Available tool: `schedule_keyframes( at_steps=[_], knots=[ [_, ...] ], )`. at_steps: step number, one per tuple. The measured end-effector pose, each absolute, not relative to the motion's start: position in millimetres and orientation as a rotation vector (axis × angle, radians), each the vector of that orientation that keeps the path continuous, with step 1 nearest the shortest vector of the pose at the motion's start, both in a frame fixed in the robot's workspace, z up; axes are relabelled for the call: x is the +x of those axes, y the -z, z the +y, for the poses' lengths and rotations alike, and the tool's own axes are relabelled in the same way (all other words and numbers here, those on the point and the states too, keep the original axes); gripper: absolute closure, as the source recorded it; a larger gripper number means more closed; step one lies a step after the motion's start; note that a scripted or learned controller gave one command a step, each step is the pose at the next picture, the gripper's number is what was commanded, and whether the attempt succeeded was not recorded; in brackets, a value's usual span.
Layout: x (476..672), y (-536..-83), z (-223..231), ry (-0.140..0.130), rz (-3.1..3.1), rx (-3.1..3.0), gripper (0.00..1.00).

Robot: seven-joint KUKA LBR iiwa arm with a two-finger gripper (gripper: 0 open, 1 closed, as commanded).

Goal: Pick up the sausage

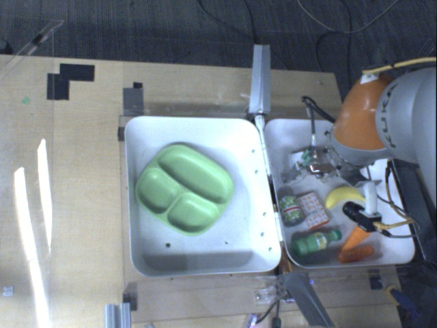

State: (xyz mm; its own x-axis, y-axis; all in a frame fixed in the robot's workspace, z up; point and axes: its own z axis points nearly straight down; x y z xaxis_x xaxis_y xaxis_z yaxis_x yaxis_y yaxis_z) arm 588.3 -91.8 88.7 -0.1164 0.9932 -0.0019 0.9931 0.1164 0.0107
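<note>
The gripper (315, 161) hangs over the upper part of the right bin (406, 255), in the right half of the frame, below the arm's orange band (356, 118); it shows as a tangle of metal and wiring seen from above, and I cannot tell whether it is open or closed, nor is anything visibly held in it. Just below it lie a yellow banana-like piece (343, 197) and a small checked packet (311, 209), with a round green-and-red item (291, 210) beside that. Further down, toward the lower right of the frame, a green bottle (316, 241) lies on its side, and to its right an orange carrot-like piece (356, 236) sits just above the sausage (357, 253), a reddish-brown stick lying nearly level against the bin's lower wall. The 2 look close enough to touch. To do this step well, I judge the gripper should travel to the lower right corner, turn so its closing line crosses the sausage's short axis, and descend at the sausage's middle, keeping clear of the carrot piece and the wall. The left bin (136, 183), mid-frame on the table (75, 183), holds a green 3-section plate (184, 188) well apart from all this.
</note>
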Motion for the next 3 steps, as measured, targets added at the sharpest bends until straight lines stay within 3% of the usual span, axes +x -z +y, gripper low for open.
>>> schedule_keyframes(
  at_steps=[1,2,3],
  knots=[
    [620.7,-185,-76,-0.006,2.235,2.201,0.00],
    [637.8,-107,-92,-0.006,2.254,2.183,0.00],
    [619.7,-171,-147,-0.005,2.431,1.978,0.00]
  ],
)
